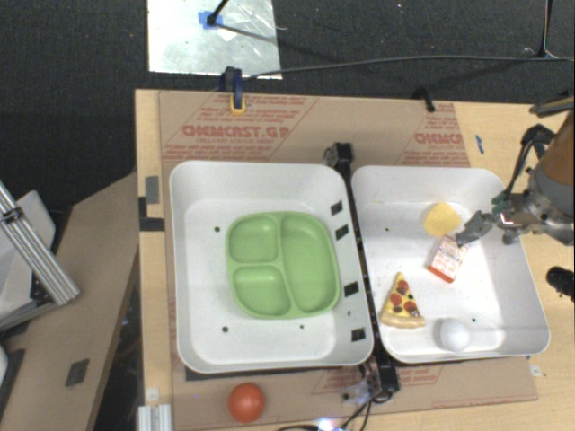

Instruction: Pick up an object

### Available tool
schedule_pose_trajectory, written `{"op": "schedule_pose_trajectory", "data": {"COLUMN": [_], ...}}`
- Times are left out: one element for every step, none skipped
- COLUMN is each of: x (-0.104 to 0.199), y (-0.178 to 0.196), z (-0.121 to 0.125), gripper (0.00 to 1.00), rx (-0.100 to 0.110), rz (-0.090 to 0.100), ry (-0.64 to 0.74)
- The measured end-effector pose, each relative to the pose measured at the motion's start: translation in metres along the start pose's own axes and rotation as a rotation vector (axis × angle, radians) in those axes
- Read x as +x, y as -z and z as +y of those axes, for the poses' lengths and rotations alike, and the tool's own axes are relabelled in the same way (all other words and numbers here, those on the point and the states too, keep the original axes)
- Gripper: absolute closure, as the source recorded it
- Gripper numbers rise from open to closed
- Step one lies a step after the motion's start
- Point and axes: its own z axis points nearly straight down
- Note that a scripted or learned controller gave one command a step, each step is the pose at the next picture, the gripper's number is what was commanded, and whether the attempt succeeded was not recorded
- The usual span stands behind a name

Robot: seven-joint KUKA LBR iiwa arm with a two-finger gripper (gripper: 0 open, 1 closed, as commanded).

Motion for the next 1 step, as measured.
{"op": "schedule_pose_trajectory", "data": {"x": [0.0061], "y": [-0.0596], "z": [0.0054], "gripper": [0.00], "rx": [-0.001], "rz": [0.000], "ry": [0.002]}}
